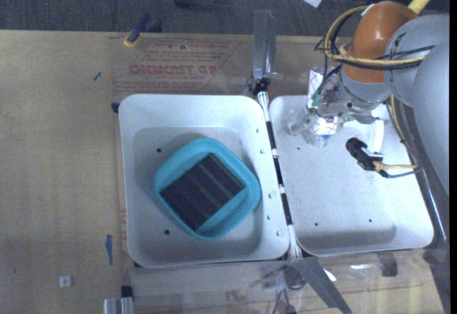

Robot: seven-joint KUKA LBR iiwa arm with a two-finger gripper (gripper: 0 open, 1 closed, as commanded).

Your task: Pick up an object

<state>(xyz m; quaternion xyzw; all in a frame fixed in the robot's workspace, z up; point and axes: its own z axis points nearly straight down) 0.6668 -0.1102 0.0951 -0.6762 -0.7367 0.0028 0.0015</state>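
You are looking down on a pale wooden desk (57, 163) carrying two shallow white bins side by side, with dark carpet beyond at twelve o'clock. The pincer (323, 120) sits low over the right bin (357, 227), near that bin's eleven o'clock corner, above something small, clear and glinting (314, 130); I cannot tell what it is, nor how wide the pincer stands or whether it grips anything. Judge the grasp only once the arm rises clear. The left bin (136, 134) holds a turquoise rounded-square plastic dish with a dark ribbed insert (206, 188), lying tilted at its centre. A short black cable-like piece (360, 152) hangs at three o'clock of the pincer.
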